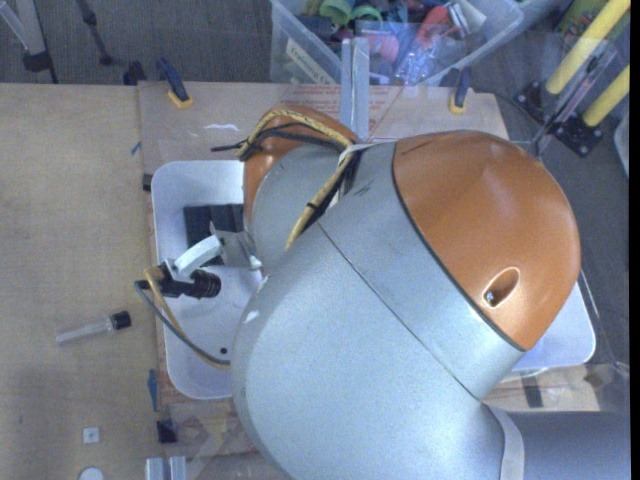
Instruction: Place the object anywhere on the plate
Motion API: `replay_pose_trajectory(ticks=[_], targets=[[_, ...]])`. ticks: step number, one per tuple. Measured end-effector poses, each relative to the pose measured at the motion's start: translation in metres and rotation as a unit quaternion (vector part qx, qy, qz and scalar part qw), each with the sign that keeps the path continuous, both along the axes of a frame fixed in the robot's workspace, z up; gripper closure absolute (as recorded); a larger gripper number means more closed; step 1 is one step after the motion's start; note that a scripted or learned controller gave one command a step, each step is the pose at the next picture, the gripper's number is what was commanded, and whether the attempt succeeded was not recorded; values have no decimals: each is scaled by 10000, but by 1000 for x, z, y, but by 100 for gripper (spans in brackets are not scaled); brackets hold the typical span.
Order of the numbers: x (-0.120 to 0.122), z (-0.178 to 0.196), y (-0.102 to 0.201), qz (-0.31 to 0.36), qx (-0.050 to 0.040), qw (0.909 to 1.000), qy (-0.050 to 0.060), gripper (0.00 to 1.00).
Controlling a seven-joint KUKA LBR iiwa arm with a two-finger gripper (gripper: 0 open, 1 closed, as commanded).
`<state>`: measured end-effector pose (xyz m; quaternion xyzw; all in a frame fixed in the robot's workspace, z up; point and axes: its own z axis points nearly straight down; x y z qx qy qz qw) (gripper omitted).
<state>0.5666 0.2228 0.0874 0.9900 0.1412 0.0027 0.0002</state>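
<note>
The grey and orange arm (420, 298) stretches from the right across most of both bins and hides what lies under it. Its wrist end hangs over the left bin (170, 193), where the black gripper body (207, 223) sits low inside the bin near the far-left corner. A white bracket (195, 258) and a short black cylinder (195, 286) stick out from the wrist just in front of it. A thin black and yellow cable (185, 338) loops down over the bin floor. I can make out no object between the gripper's parts.
A clear tub of coloured toys (390, 18) stands behind the bins. Blue clamps (177, 88) hold the board at the back. A small grey tube with a black cap (95, 326) lies on the bench left of the bins. The right bin's corner (578, 343) shows past the arm.
</note>
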Motion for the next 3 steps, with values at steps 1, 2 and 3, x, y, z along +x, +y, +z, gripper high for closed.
replay_pose_trajectory(ticks=[1,2,3], targets=[[90,0,1,-422,11,9991,6,0],[93,1,-2,1718,-31,9851,29,0],[90,0,3,-267,24,9996,0,0]])
